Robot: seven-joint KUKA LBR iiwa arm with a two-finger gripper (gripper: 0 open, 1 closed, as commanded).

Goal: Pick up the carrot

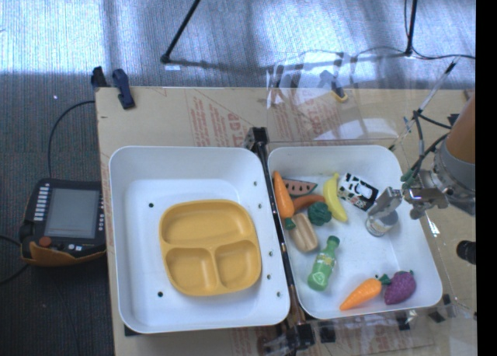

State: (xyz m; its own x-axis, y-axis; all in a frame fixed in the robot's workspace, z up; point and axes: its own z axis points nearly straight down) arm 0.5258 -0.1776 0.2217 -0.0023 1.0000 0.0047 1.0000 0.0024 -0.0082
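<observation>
Cardboard-topped desk (194, 113) carries your two shallow white bins; the left one (124, 191) holds a yellow compartment plate (210, 246). Your metal gripper (383, 218) hovers in the right bin, finger state indiscernible. Small orange plastic carrot (362, 294) lies near the front edge, touching purple toy grapes (400, 287).

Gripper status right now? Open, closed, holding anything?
Gripper: open or closed cannot be told from this view; no carrot in it, it sits over the right bin near its right wall.
</observation>
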